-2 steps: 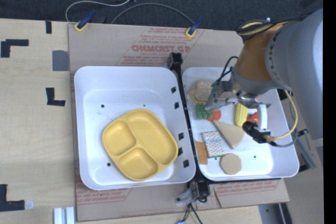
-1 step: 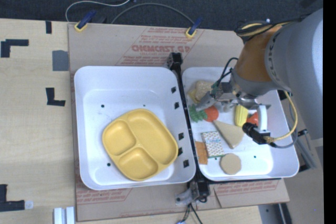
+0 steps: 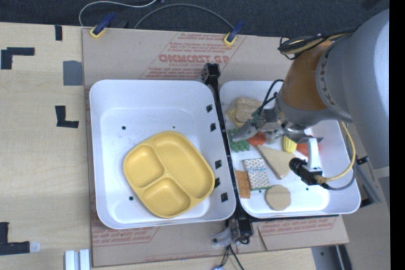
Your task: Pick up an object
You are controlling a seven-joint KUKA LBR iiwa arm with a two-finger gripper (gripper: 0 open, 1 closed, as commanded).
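1. The right bin (image 3: pixel 342 202) holds a heap of small things: a round tan disc (image 3: pixel 278 197) near its front edge, a pale wedge (image 3: pixel 274 161), a patterned packet (image 3: pixel 256 172), and a beige lump (image 3: pixel 243 109) toward the back.
2. The pincer (image 3: pixel 269 125) hangs low over this heap, just above the wedge; its state cannot be told.
3. The grey arm (image 3: pixel 361 73) with its orange band (image 3: pixel 302 76) reaches in from the right.
4. The left bin (image 3: pixel 107 104) carries a yellow divided tray (image 3: pixel 168 172).
5. Both bins sit on the table (image 3: pixel 38 155).
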